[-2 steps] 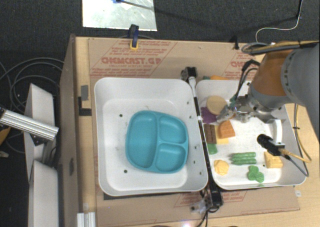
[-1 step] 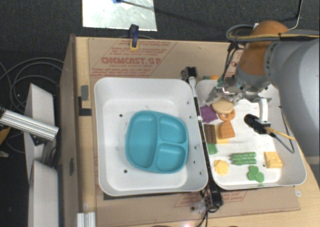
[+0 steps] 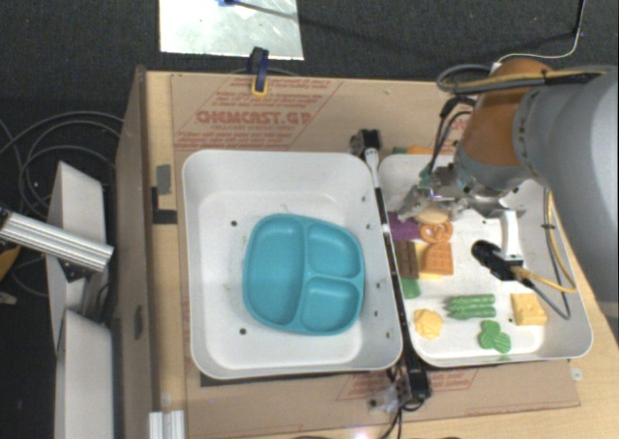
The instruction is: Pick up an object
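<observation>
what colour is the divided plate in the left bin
Teal blue. The divided plate shows plainly in the camera view, lying in the left bin.

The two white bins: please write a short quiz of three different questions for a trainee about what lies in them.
1. True or false: the blue divided plate lies in the left bin.
2. Which bin does the gripper hang over? A) left B) right
3. Fill in: the green pea pod lies between the round yellow piece and the yellow ____ wedge.

Key: 1 true; 2 B, the right bin; 3 cheese.
</observation>
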Controlling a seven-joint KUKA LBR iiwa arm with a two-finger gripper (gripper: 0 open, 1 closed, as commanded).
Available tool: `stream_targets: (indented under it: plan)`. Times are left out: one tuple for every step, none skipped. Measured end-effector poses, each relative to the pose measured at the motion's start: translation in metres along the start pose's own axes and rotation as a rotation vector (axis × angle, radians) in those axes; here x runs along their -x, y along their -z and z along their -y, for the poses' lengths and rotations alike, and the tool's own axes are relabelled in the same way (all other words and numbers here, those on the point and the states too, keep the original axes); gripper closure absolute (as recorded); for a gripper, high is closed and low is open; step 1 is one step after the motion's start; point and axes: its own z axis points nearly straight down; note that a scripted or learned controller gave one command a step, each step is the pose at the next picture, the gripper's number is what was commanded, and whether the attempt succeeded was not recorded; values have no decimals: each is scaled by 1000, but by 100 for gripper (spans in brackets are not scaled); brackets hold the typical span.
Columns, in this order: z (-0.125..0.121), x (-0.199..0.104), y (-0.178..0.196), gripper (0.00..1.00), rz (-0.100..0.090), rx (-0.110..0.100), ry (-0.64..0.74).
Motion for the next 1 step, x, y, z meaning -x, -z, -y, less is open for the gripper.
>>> stream_targets:
  plan:
    - [-2,-1,11,100,-3,0,1]
